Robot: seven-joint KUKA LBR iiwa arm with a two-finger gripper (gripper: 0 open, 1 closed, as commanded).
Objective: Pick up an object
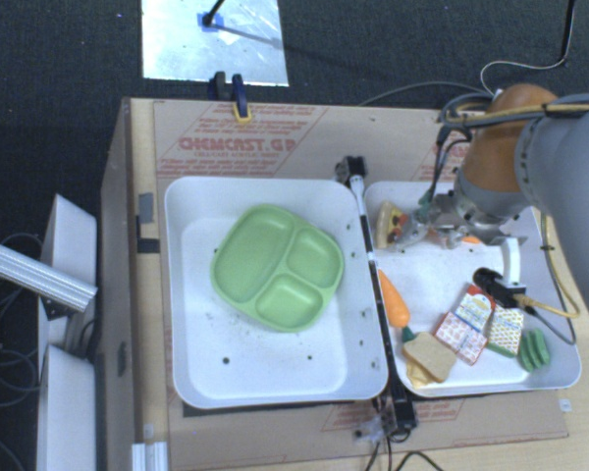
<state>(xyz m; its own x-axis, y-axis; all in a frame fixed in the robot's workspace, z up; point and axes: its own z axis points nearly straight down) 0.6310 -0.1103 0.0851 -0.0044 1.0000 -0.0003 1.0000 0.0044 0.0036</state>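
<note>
The likeliest pick is the pizza-slice toy (393,226), which lies in the far corner of the right bin (491,389). It is just beside the tool (440,226), on the tool's side toward the wall shared by the two bins. The tool hangs low over that corner. Whether it is open or closed cannot be told from this slant, and nothing can be seen in its hold.

To do this step well, I judge the tool should centre over the toy rather than beside it. It should then come straight down, staying clear of the bin wall on the toy's far side. The toy looks flat and sits close to that wall, so an off-centre closing would probably push it into the corner rather than grip it.

Down the view from the tool, along the same wall, a carrot (396,300) lies apart from the toy. It should not interfere, and its rounded body may be an easier target.

Farther from the tool, toward the bin's near edge, a bread slice (429,358), two patterned packets (466,327) and a green pod (533,348) crowd together. A grasp there risks catching two things.

Well away from the tool, the left bin (177,292) holds a green divided plate (278,266).
</note>
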